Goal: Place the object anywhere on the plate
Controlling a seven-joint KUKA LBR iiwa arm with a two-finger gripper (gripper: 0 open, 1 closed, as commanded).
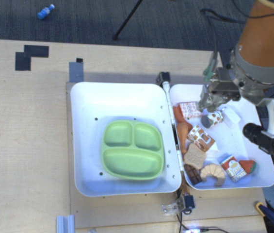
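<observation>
Croissant (213,173), front of right bin (267,181) — unpicked. My tool (212,111) over the food pile, grip state indiscernible — next: grasp, carry to plate (133,149).

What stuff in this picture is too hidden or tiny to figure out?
- Gripper, camera view: the wrist's own body covers its fingers, so open or shut is unclear.
- Small brown-and-white item by the gripper: partly hidden; gripped or just lying there is unclear.
- Labels on the small cartons in the right bin: print too small to read.
- Blue thing on the floor: too small to name.
- Green plate in the left bin: fully visible.
</observation>
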